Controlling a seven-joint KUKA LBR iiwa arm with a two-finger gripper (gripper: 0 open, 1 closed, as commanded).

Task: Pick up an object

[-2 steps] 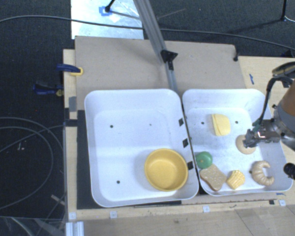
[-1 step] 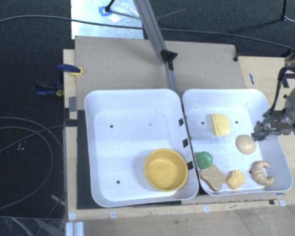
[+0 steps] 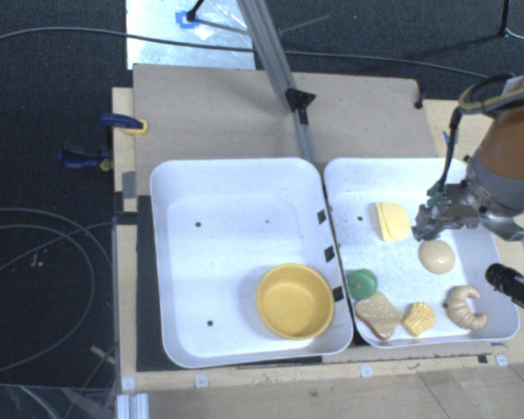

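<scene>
Reaching in from the right, the grey arm (image 3: 506,160) hangs its gripper (image 3: 430,221), fingers' state impossible to tell, just above the round beige bun (image 3: 437,257) beside the pale yellow wedge (image 3: 389,221).

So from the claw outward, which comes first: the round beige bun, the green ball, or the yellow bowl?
From the gripper in the right bin:
1. Round beige bun, just below it.
2. Green ball, by that bin's left wall.
3. Yellow bowl, in the left bin.
</scene>
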